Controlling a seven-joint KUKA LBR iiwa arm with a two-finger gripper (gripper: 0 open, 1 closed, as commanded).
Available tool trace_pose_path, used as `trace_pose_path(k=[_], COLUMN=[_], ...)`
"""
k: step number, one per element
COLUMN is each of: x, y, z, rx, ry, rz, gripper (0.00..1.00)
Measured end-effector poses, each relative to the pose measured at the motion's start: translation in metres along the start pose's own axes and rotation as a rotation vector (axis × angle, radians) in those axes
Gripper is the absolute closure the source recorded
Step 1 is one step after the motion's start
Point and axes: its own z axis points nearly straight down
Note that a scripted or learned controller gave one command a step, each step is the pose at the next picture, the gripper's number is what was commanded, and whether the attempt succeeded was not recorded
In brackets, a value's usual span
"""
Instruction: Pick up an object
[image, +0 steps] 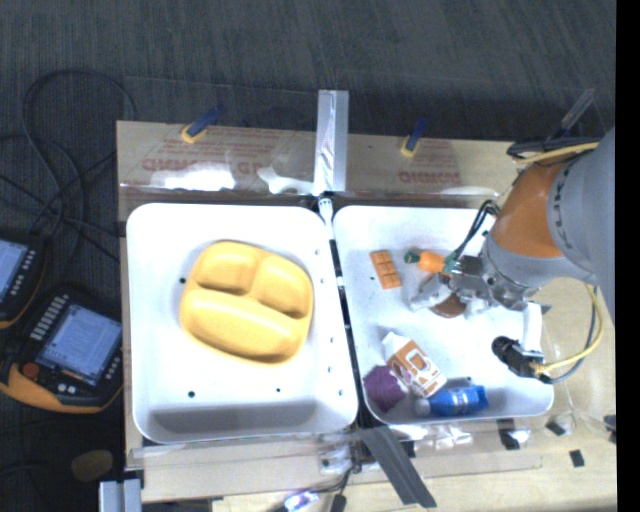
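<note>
The gripper (447, 290) sits low in the right-hand white bin (520, 400), over a brown rounded item (449, 307), just below a small orange carrot-shaped toy (430, 262); whether it is spread or closed, or has anything in it, cannot be told from this slanted overhead view. The brown item is partly hidden, so its material cannot be judged. Candidate objects, all in the right bin: one flat orange rectangular block (385, 268), probably light and stiff, thin, best pinched across its short width; one carrot toy, likely light, smooth and apt to roll, taken across the middle; one white and orange carton (416, 366), lying tilted, light, walls likely to give under squeeze, taken across its narrow faces; one purple rounded object (383, 385), touching the carton, possibly soft; one blue bottle-like cylinder (459, 400) on its side near the front wall, likely slippery and prone to roll, gripped across its diameter. The left-hand white bin (150, 330) holds one large yellow moulded plastic tray (246, 300), likely too wide for a two-finger grasp except at its rim. Count: two bins, seven objects.
</note>
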Motion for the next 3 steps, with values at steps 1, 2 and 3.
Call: trace_pose_path(k=[1,2,3], x=[0.04,0.041,0.05], y=[0.098,0.095,0.091], z=[0.005,-0.002,-0.086], rx=[-0.003,0.011,0.018], ry=[-0.002,-0.006,-0.001], rz=[0.014,0.014,0.02], gripper=[0.0,1.0,1.0])
